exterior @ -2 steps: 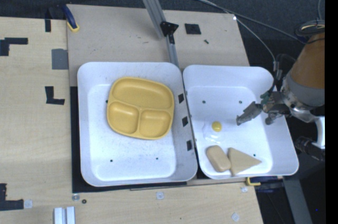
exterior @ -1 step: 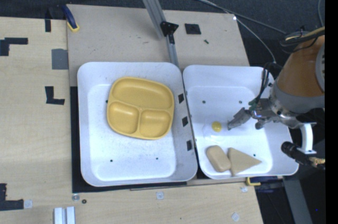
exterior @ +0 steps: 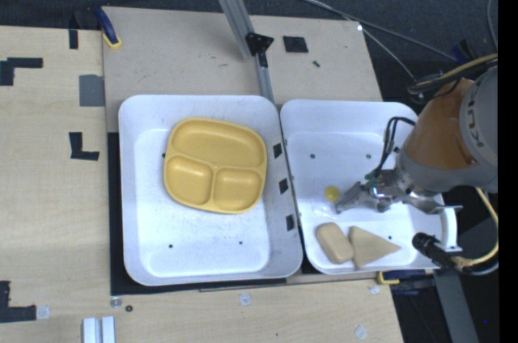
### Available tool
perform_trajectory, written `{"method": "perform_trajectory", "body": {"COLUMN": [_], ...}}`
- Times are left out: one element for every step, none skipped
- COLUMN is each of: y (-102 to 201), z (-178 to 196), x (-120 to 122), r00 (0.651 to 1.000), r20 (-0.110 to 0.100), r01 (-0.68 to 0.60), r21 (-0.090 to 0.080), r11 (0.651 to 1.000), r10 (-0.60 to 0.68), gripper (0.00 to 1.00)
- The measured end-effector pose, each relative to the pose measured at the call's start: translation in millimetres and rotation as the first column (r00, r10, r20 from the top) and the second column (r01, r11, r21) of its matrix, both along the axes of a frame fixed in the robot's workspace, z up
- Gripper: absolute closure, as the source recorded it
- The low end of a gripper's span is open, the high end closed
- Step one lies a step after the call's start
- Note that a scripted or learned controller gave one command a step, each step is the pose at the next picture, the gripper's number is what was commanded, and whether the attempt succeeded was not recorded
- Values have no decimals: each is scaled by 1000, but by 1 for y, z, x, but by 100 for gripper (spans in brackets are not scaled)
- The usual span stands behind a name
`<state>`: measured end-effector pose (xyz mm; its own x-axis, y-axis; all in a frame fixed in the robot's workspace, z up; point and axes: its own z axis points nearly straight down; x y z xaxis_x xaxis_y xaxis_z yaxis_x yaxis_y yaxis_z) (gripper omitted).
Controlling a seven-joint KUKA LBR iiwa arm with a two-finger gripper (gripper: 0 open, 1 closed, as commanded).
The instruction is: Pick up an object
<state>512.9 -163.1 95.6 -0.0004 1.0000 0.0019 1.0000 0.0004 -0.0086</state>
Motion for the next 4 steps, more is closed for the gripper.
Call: {"method": "perform_trajectory", "body": {"y": [0,9,15,15], "z": [14,60,108,141], "x": [1,2,-6,-5], "r00": [1000,1000,1000,1000], "r20": [4,11,10,11], "r01": [-2,-2,-1,-1], "r21": [-1,-2,-2,-2], "r11": [1000,1000,1000,1000], "r10": [2,2,1,1], "gripper": [100,100,100,100]}}
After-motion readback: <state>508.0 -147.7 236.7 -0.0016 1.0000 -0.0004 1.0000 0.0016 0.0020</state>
